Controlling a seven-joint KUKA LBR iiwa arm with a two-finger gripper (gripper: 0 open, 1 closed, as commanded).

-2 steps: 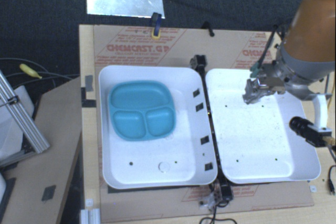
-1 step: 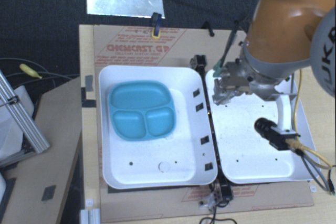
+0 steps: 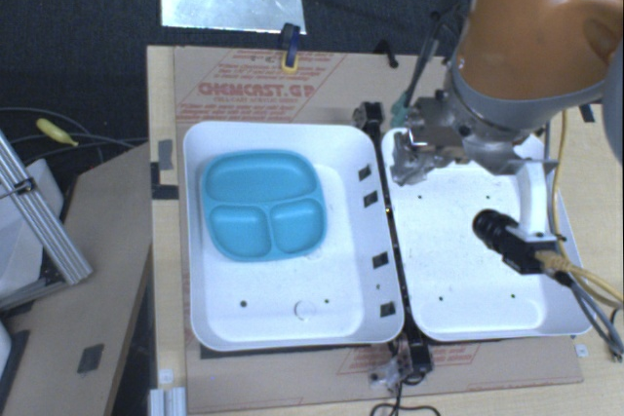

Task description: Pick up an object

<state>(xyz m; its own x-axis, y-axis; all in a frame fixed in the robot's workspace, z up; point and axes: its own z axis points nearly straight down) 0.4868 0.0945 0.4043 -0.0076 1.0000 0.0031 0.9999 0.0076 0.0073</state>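
Hovering right of the blue tray point(image 3: 261, 206), our end effector point(image 3: 408, 161) (grip state: cannot tell) risks closing on nothing.

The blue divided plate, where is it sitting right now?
The blue divided plate lies flat in the left bin, toward its upper half in the camera view, across the divider from the claw over the right bin.

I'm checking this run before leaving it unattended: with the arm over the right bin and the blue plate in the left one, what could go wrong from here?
1. The gripper sits over the right white bin, while the blue three-compartment plastic plate lies in the left white bin; closing here would probably grab nothing.
2. The plate is wide and shallow, so two fingers may slip off it.
3. Crossing over, the gripper could clip the raised divider between the bins.
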